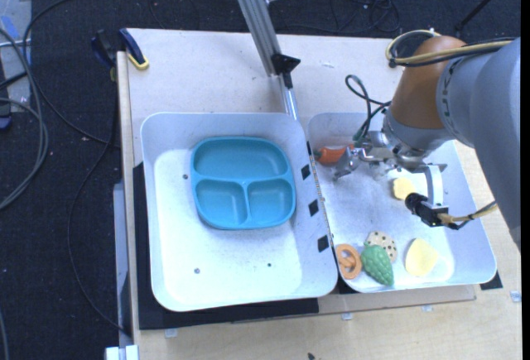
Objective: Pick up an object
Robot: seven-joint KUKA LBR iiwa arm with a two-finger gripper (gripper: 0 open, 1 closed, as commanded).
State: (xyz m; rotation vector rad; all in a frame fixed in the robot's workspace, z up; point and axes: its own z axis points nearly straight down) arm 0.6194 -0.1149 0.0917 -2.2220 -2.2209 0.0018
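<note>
- Camera view, bench: two shallow white bins side by side. Left bin (174, 267) holds a blue divided tray (244, 182) w/ three compartments, lying flat near the bin's centre; nothing visible in the compartments.
- Camera view, right bin (472, 255): holds the loose items, so pick candidates are all here. Orange-red item (332, 155) sits at the bin's left edge, upper part. Pale yellow piece (404, 187) lies mid-bin. Along the near edge, left to right: orange pretzel-like ring (349, 261), green textured item (379, 265) w/ a spotted cookie-like piece (381, 242) touching its top, then a yellow rounded item (421, 257).
- Camera view, arm: grey KUKA arm (480, 98) w/ orange band reaches in from the right, wrist angled down over the right bin's upper half. Gripper (354, 161) points left, tip just beside the orange-red item.
- Finger state: cannot tell — too small and blurred to read as spread or closed. Nothing is visibly between them.
- Judgement: approach phase; nearest target is prob. the orange-red item. No grasp confirmed.
- Risk (judgement): item lies close to the bin wall, so clearance for one finger on that side looks tight; a push could pin it against the wall instead of capturing it.
- Black part w/ yellow cable (424, 209) hangs off the wrist, just beside the pale yellow piece; could nudge it.
</note>
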